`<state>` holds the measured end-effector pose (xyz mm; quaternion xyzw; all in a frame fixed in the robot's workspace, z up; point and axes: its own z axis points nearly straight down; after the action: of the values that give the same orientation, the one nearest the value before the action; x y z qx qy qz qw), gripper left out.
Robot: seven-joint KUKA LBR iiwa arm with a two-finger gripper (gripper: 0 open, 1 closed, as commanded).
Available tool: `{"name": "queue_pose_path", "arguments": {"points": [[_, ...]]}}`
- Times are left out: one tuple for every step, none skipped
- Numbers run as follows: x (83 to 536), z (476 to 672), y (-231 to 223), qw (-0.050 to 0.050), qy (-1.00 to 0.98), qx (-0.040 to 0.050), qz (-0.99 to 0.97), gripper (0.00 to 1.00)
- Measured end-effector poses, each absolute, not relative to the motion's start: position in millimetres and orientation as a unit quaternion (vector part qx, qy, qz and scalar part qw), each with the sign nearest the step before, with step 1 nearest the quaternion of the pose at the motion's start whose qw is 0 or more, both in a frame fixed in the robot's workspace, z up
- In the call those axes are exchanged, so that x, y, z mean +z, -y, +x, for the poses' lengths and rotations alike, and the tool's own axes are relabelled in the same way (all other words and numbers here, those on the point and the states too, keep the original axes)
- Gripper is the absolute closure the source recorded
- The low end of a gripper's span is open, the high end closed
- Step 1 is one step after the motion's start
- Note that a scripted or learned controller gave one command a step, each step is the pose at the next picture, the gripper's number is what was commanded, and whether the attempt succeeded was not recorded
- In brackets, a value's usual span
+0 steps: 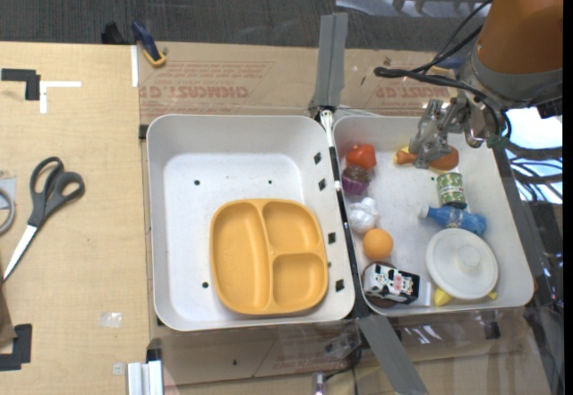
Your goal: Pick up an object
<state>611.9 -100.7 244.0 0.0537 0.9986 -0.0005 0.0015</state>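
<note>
Camera view from above has the arm [528, 17] reaching in at the top right, its orange band over the far edge of the right bin [510, 205]. Its gripper [436, 147] hangs low near that bin's far edge, just over an orange object [443, 158] lying there. Metal blurs together at the tip, so I cannot tell how the jaws stand, nor whether anything sits between them.

Right bin contents: a red-topped item [360, 162] by the left wall, a white lump [362, 218] and an orange ball [378, 244] nearer along the same wall, a black-and-white patterned toy [392, 284] in the near left corner, a white round lid [461, 263] toward the near right corner, a blue piece [457, 218] beside it, and a small green-labelled can [450, 190] just nearer than the gripper.

Left bin [179, 169] carries a yellow divided plate [269, 256] toward its near edge. On the wooden bench [81, 295] near its left edge lie scissors [43, 201].
</note>
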Motion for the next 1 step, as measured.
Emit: {"name": "queue_pose_path", "arguments": {"points": [[251.7,613.4,100.2,0.002,-0.999,-0.0008,0.053,1.0]]}}
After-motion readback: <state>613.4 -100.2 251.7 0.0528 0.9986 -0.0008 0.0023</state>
